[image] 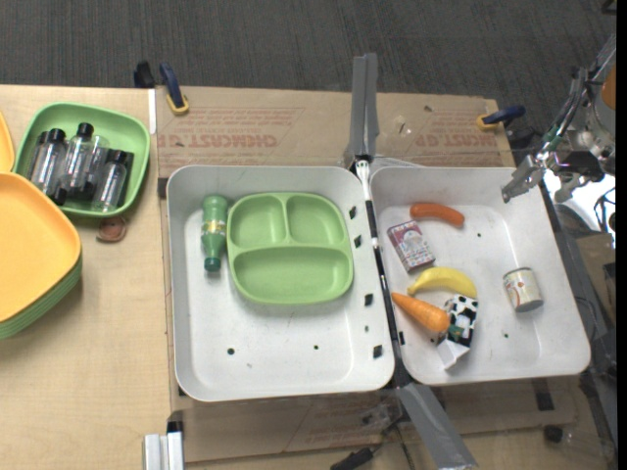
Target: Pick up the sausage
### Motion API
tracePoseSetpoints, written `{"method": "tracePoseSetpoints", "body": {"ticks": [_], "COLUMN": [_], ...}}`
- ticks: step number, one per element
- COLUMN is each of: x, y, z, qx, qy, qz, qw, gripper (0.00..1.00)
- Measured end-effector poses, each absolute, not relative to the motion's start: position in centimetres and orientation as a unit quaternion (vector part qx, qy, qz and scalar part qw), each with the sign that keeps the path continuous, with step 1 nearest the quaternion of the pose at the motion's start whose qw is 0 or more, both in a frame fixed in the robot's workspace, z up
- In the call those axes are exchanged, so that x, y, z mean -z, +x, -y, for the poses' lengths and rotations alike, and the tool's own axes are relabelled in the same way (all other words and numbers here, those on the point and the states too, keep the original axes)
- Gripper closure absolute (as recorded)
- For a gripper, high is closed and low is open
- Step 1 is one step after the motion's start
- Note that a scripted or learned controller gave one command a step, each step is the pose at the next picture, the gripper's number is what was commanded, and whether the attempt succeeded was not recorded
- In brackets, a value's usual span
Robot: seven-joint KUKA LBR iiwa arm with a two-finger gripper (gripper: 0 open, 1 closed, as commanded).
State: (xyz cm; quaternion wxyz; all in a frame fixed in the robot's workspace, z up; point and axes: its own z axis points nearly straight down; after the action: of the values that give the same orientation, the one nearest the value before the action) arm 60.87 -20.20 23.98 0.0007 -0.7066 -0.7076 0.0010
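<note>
- Sausage [436, 213]: orange-red, smooth skin with a slight sheen.
- Right bin [549, 351]: white plastic, smooth and faintly glossy.
- Divided plate [290, 248]: green plastic, matt.
- Can [523, 289]: metal top, paper label.
- Bench board [265, 135]: brown cardboard, matt, printed.
- My gripper [524, 176]: bare grey metal.

Scene evenly and brightly lit from above. Shadows soft and short, seen under green plate [290, 248] and along inner walls of white bins [196, 360]. Strong glare blown out at far right edge near arm [588, 179]. White bin floors near overexposed. Focus acceptable throughout; fine detail softened. Slight barrel bending noted at bench edges.
</note>
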Motion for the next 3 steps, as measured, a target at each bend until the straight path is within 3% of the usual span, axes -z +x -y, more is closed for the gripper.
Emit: {"method": "tracePoseSetpoints", "body": {"ticks": [1,2,3], "x": [-27.2,-24.1,-9.7], "y": [61.7,63.4,65.9], "z": [15.4,13.2,13.3], "qx": [-0.0007,-0.0005,-0.0003], "qy": [-0.668,-0.536,-0.499], "qz": [0.744,0.844,0.867], "qw": [-0.001,0.000,0.000], "gripper": [0.00,0.00,0.00]}}
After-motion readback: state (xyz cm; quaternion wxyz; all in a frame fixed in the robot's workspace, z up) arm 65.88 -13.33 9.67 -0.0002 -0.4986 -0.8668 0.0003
